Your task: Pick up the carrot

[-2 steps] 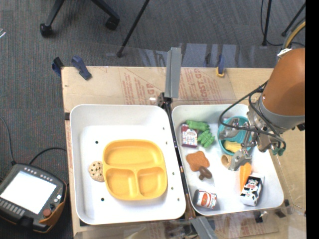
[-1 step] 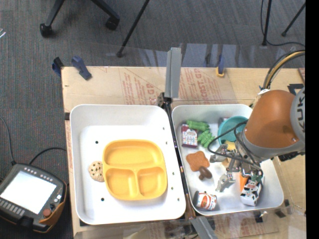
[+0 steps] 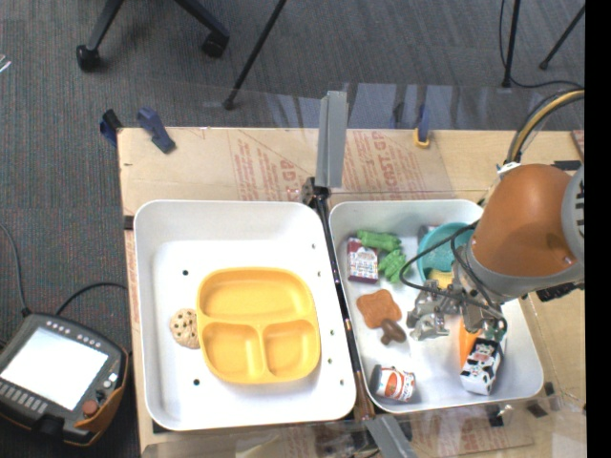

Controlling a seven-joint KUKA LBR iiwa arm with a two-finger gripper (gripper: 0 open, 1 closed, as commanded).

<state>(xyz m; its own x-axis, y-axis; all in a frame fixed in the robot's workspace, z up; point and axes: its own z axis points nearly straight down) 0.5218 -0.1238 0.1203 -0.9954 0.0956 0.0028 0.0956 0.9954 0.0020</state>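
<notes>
We see the arm reaching in from the right over the right bin, its orange band hanging above the bin's right half. Below it the pincer sits low in the bin, a tangle of grey metal — we cannot tell how it is set.

The carrot shows as a small orange sliver just right of the pincer, at the bin's near right, mostly hidden by the arm. It touches or nearly touches a small cow-patterned milk carton lying just nearer than it. We cannot see the carrot gripped by anything.

Elsewhere in the right bin: a green toy and a small dark-red carton at the far left, a teal bowl partly under the arm, an orange-brown cookie shape with a small brown piece just beside it near the middle, and a red-and-white can on its side at the near edge.

The left bin holds a yellow divided tray — three compartments — and a chocolate-chip cookie touching the tray's left edge.

Both bins rest on the tabletop, with a handheld control pad on the floor at the near left.
</notes>
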